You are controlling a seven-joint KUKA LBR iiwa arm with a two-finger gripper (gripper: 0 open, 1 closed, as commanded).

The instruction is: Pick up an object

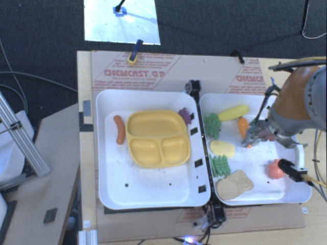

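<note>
Gripper [249, 138] low in the right bin [255, 185], beside the carrot [242, 126].
Whether its fingers are open or closed, I cannot tell; corn [233, 112] lies near the bin's far edge.

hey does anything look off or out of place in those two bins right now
One small thing: the purple toy piece in the left white bin sits wedged against the upper right corner of the yellow three-compartment tray, not in it. Nothing looks spilled or damaged.

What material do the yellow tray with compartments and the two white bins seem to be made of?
Yellow tray: probably moulded plastic, matte, judging by its even colour and rounded compartment edges. White bins and: likely thin formed plastic, smooth and slightly glossy, with rounded corners and raised rims.
</note>
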